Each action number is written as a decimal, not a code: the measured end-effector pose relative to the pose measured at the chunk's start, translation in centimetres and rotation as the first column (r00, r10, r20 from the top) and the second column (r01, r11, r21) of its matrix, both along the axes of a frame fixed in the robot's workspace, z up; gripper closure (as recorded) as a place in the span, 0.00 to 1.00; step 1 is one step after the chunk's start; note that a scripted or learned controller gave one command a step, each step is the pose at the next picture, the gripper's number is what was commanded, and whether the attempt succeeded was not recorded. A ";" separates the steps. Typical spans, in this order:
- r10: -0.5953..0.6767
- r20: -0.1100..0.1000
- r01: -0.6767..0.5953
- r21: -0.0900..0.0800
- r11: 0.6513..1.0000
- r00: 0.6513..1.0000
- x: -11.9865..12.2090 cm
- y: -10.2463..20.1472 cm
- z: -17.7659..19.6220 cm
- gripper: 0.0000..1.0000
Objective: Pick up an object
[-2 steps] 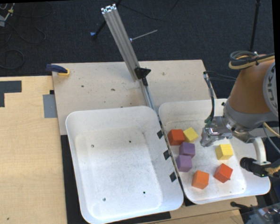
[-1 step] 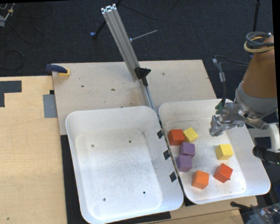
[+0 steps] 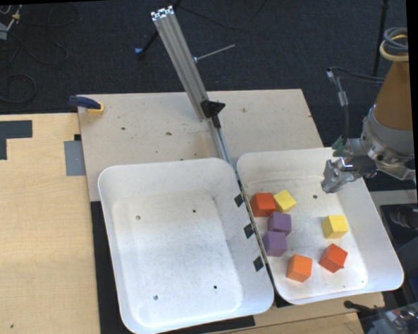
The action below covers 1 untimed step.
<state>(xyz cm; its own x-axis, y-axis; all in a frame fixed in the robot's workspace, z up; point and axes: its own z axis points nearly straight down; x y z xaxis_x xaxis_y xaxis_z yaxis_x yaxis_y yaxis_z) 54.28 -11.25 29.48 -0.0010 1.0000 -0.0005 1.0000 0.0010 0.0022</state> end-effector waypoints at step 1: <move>0.003 -0.006 -0.003 0.003 1.000 1.000 -1.0 5.5 -0.7 1.00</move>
<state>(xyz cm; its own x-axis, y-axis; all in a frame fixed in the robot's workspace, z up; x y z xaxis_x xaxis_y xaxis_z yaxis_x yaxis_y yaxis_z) 53.29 -5.78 28.73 -0.0041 1.0000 0.0023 1.0000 0.0041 -0.0036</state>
